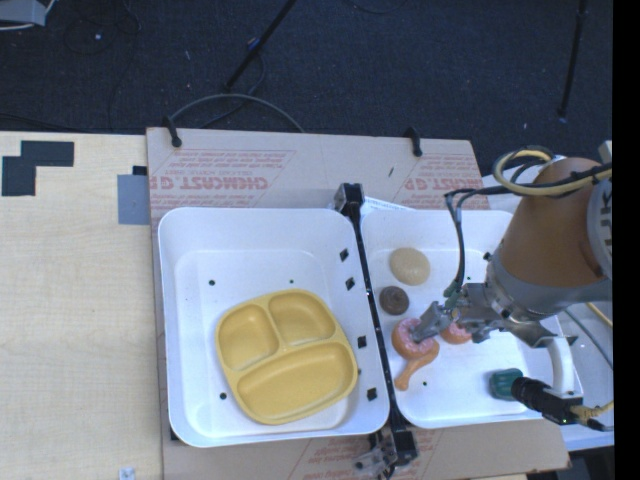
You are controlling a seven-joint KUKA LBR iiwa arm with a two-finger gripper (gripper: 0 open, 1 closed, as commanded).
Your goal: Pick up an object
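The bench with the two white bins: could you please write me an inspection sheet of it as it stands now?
Surface: pale wooden bench bearing cardboard sheet under two shallow white bins.
Job's things: right bin holds round beige disc, small brown disc, pink-orange ring toy, green-handled tool.
Clutter: left bin holds yellow three-compartment tray.
Grippers: two-finger gripper low over the ring toy; grip unclear.
Cables: yellow and black cables by the arm; more on the floor.
Surroundings: dark carpet.
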